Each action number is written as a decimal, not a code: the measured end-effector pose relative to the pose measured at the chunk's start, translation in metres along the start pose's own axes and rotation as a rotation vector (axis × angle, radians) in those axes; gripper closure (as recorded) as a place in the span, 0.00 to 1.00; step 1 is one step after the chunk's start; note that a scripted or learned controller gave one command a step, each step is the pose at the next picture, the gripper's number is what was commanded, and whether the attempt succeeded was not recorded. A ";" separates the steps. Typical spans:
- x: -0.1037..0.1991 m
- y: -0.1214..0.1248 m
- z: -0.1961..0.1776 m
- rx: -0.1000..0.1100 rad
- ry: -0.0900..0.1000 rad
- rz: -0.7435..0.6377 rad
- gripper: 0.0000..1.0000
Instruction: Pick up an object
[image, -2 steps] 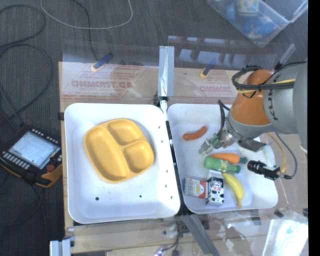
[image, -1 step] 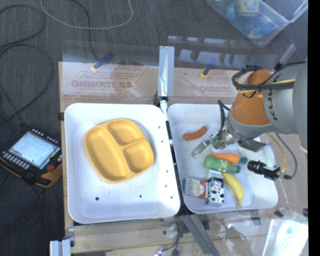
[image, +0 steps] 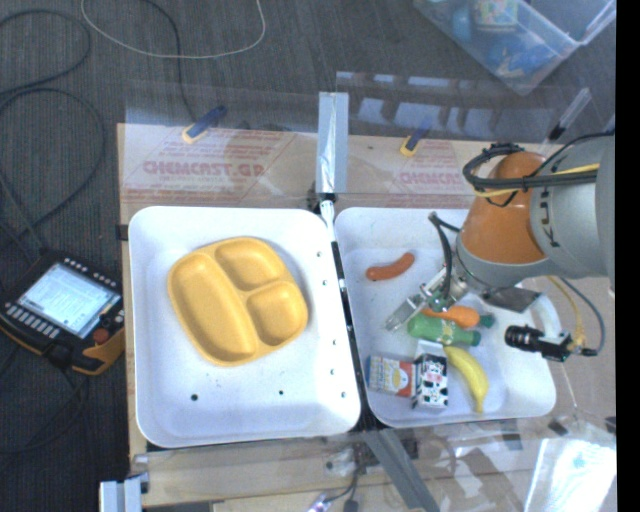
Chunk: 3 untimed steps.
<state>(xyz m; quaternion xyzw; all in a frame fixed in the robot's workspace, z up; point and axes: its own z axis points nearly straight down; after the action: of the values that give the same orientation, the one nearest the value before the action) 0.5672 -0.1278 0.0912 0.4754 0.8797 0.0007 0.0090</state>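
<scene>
- On the table (image: 200, 180) sit two flat white bins side by side, the left bin (image: 150, 400) and the right bin (image: 385, 235).
- From the right comes the big grey arm (image: 580, 220) with its orange band (image: 505, 225), and it leans over the right bin.
- Inside the left bin lies a big yellow tray (image: 238, 298) with three hollow parts, a bit tilted.
- At the end of the arm, low over the middle of the right bin, is the gripper (image: 415, 308). Its thin metal fingers point down and to the left, and I cannot tell if they are apart or together. I see nothing held between them.
- A yellow banana (image: 470, 375) lies near the front of the right bin, well to the right of the little boxes.
- A green bottle (image: 445, 332) lies on its side just right of the gripper tips, and it touches the top end of the banana.
- An orange carrot (image: 455, 314) lies just above the green bottle, touching it, right next to the gripper.
- A small red sausage (image: 390, 267) lies by itself near the back of the right bin, up and left of the gripper.
- A small carton (image: 390, 375) with red and white on it lies near the front of the right bin.
- A small black and white box (image: 431, 381) sits just right of the carton, between it and the banana.
</scene>
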 end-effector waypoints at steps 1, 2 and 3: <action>0.001 0.003 -0.010 -0.006 0.003 -0.002 1.00; 0.001 0.003 -0.009 -0.005 0.003 -0.002 0.00; 0.017 -0.008 0.000 -0.002 -0.002 -0.108 0.00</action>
<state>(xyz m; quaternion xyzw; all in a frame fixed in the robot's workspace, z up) 0.5515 -0.1181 0.0913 0.4270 0.9042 0.0004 0.0105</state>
